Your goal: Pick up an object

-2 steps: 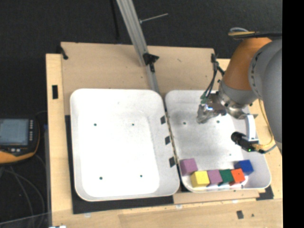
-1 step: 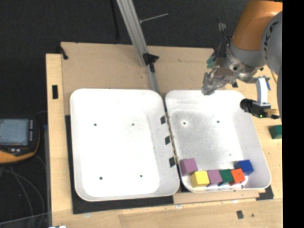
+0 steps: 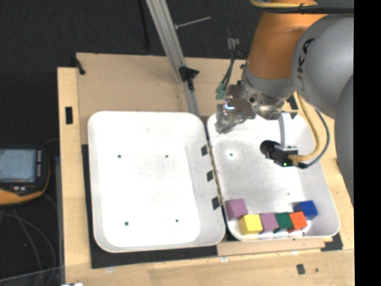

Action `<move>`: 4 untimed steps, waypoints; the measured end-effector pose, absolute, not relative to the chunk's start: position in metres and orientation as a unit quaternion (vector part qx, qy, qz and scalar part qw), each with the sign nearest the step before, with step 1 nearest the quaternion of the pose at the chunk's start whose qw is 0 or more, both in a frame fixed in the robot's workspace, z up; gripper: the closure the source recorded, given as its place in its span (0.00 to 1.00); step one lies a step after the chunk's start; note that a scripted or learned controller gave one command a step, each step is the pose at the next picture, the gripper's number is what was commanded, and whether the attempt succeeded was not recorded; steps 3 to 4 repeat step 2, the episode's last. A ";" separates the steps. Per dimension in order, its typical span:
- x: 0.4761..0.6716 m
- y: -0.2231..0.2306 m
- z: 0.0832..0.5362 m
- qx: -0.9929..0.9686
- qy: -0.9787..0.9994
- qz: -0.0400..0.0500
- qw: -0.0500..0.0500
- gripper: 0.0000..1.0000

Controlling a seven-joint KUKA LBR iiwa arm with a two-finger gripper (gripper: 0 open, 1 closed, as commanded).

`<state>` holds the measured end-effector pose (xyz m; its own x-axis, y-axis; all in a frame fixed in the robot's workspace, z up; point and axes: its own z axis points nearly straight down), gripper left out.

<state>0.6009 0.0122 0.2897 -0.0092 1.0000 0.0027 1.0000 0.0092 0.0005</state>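
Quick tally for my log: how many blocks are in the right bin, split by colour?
Purple blocks: 2, one at and one at
Yellow block: 1
Green block: 1
Orange block: 1
Blue block: 1
Total: 6, all clustered along the near edge of the right bin.

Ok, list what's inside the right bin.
The right bin holds blocks along its near edge: a purple block, yellow block, pink block, green block, orange block and blue block. The arm covers its far end.
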 end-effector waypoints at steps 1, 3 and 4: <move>0.586 0.093 0.217 -0.704 -0.710 0.002 0.003 1.00; 0.588 0.088 0.221 -0.706 -0.708 0.001 0.001 0.00; 0.588 0.088 0.221 -0.706 -0.708 0.001 0.001 0.00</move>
